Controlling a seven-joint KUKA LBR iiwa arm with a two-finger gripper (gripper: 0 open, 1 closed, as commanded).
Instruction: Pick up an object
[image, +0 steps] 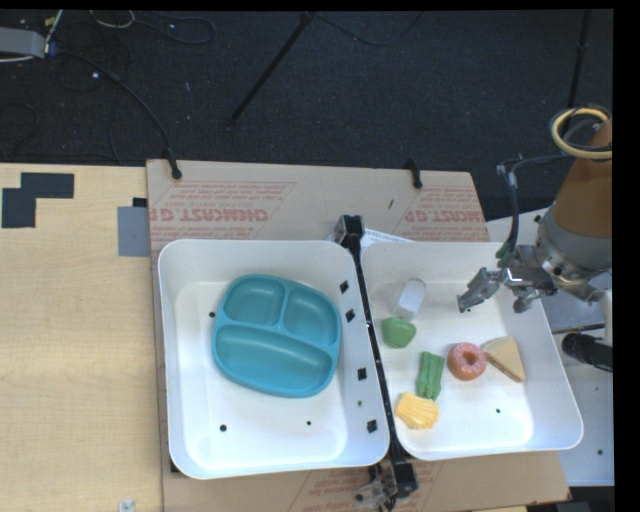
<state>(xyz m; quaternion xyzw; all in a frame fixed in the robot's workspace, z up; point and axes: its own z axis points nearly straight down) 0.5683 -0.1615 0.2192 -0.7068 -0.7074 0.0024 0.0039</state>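
A pale wooden tabletop bears cardboard under two white bins; dark carpet lies behind. Left of the divider rests a teal tray; right of it lie toy foods, a pink donut, and the pincer, open and holding nothing

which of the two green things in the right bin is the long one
The green stick lying between the yellow piece and the donut; the other green piece is short and rounded.

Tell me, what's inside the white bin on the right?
The right bin holds a pink doughnut, a tan wedge, a green apple-like piece, a green stick, a yellow piece and a pale cup. Whatever lies beneath them is covered.
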